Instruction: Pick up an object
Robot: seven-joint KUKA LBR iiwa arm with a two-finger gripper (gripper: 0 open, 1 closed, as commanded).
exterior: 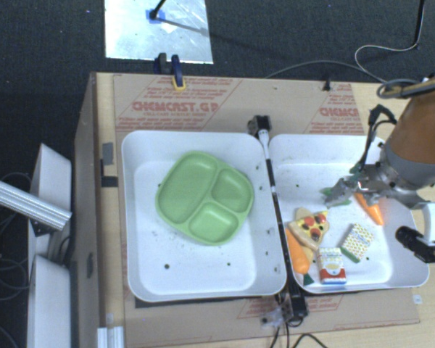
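Note:
In the right bin (304, 158) the grey gripper (338, 193) hangs low over the floor, a little right of centre, reaching in from the right under the arm's orange band (420, 125). An orange carrot piece (370, 209) lies just right of and below the gripper's tip, partly under the wrist. Toward the front left of it lie a pizza slice (309, 227), a long orange stick (298, 254), a small red and white carton (332, 266) and a white block with green dots (357, 241). Nothing is visibly held.
A green divided plate (205, 196) lies in the left bin (141, 194). A dark rail (272, 194) runs between the two bins. A black part of the arm (417, 244) overhangs the right bin's right rim. The right bin's back half is bare white floor.

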